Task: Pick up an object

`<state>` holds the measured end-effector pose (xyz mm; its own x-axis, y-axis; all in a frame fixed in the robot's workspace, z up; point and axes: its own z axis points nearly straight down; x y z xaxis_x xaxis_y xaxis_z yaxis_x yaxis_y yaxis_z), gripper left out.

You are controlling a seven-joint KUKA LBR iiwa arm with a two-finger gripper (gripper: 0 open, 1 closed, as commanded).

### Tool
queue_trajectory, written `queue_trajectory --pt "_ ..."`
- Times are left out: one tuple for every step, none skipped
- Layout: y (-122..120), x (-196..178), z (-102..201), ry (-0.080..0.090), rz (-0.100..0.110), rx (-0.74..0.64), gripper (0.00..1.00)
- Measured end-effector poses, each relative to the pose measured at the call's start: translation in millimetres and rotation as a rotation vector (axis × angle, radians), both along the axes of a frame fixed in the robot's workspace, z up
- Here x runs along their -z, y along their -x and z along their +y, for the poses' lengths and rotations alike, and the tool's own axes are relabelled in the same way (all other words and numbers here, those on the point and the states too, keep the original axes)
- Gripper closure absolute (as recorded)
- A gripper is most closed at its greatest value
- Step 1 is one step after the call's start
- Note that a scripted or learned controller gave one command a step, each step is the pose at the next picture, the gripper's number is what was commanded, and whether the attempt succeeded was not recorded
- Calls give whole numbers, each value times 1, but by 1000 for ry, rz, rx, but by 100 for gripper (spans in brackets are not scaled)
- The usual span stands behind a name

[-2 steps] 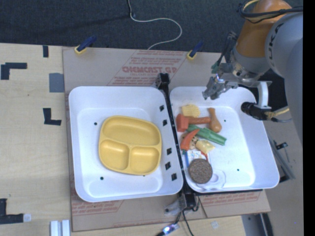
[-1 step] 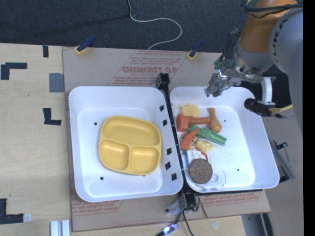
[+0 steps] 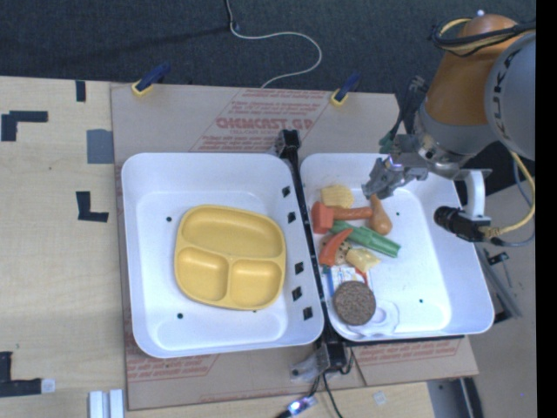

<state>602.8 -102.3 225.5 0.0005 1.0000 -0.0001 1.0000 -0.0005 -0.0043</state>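
The right bin (image 3: 452, 294) holds a pile of toy food. In it are a yellow corn piece (image 3: 337, 197), an orange carrot (image 3: 380, 217), a red pepper (image 3: 325, 217), a green bean pod (image 3: 374, 240), a small yellow piece (image 3: 361, 258) and a brown round patty (image 3: 354, 303). My gripper (image 3: 381, 184) hangs over the bin's far part, just above the carrot's top end and to the right of the corn. I see nothing held in it.
A yellow divided tray (image 3: 231, 255) lies in the left bin (image 3: 148, 181). A black divider (image 3: 300, 225) runs between the two bins. The arm's cables and a black fitting (image 3: 457, 220) hang over the right bin's right wall. A white cable (image 3: 278, 37) lies behind the bench.
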Motion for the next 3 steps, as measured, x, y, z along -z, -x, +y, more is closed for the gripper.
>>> queue_trajectory --pt "14 11 22 0 -1 -2 100" --pt "16 7 11 0 -3 -1 100" --pt "18 -9 20 -1 -4 -3 100"
